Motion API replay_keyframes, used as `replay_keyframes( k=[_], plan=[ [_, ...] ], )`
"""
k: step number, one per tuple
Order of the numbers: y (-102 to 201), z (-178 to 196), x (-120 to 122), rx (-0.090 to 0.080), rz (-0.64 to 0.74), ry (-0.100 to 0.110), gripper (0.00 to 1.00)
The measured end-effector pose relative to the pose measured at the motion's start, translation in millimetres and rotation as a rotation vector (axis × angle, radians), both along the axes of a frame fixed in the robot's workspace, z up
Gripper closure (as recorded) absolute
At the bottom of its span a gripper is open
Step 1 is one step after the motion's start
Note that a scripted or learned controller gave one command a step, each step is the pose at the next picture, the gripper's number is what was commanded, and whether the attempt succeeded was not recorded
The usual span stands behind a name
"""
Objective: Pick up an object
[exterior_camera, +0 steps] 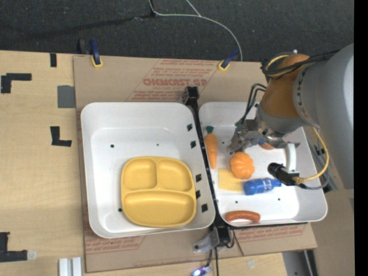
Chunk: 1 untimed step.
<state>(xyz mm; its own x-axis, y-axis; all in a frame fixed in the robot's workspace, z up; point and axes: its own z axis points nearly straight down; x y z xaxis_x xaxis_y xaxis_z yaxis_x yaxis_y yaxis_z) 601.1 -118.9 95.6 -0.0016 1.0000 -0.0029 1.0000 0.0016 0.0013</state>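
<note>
Gripper (240, 144) in right bin (299, 207), just beside orange pumpkin (242, 164) (carrot (211, 149) further left); open or closed: cannot tell. Yellow plate (158, 191) in left bin (103, 154).

Grey arm, orange band, dark gripper.

Arm (336, 105): broad, rounded pale-grey casing, smooth, no markings legible. Just behind the gripper (238, 145) sits a rounded orange band (280, 99), with a grey collar between the two. The gripper is small, angular, dark metal; its detail is too fine to read. A thin black cable (252, 99) runs beside the band down to the gripper.
</note>
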Motion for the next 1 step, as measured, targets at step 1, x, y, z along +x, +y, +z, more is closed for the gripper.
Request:
replay_keyframes(
  k=[1],
  plan=[
    [1.8,52.3,-9.2,0.003,-0.001,-0.002,1.00]
  ],
)
